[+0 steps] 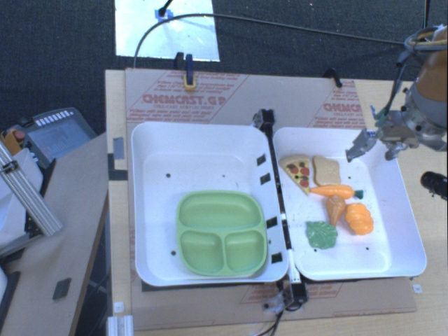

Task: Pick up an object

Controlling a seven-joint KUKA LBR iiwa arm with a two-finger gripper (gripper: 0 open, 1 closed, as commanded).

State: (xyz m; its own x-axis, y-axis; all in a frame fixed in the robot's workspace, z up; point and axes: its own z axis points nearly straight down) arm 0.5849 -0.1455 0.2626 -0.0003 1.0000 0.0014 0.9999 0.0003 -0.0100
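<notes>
Your gripper point(374, 144) hangs over the upper right corner of the right bin point(402, 187), its 2 fingers spread apart with nothing between them, so you can count the pick as not yet begun. Take the toast slice point(326, 169) as your landmark: the gripper sits up and to the right of it, apart from it and from every other toy. Just left of the toast, touching or nearly so, lies the pizza slice point(298, 170). Just below the toast runs the carrot point(333, 190), lying across the bin, and below that an orange cone-shaped piece point(335, 208) leans toward the orange fruit point(359, 218) further down and right. Well below the toast, the green leafy piece point(321, 234) rests alone near the bin's front. Far left of the toast, across the divider, the green divided plate point(222, 232) sits in the left bin point(154, 187). I judge all 6 toys untouched; what remains for you is the descent, the close and the lift.
</notes>
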